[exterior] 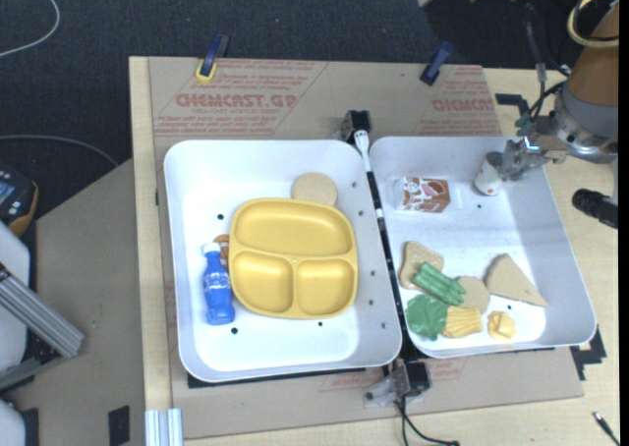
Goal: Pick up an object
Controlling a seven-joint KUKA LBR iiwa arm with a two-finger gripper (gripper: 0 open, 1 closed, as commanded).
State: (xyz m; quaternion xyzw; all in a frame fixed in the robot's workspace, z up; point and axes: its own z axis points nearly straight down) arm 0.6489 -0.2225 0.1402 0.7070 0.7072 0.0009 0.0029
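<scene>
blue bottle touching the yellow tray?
Touching. The camera view shows the blue bottle lying in the left bin against the yellow tray's left edge, no white gap between them.

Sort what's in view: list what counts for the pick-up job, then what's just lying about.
For the job: tool over the right bin; small packet, green toy vegetable, tan wedge, yellow cube.

Lying about: yellow divided plate, blue bottle, tan disc, left bin, blue clamps.

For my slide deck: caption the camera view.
The arm's tool hangs over the right bin of toy food, far from the yellow divided plate and blue bottle in the left bin.
</scene>
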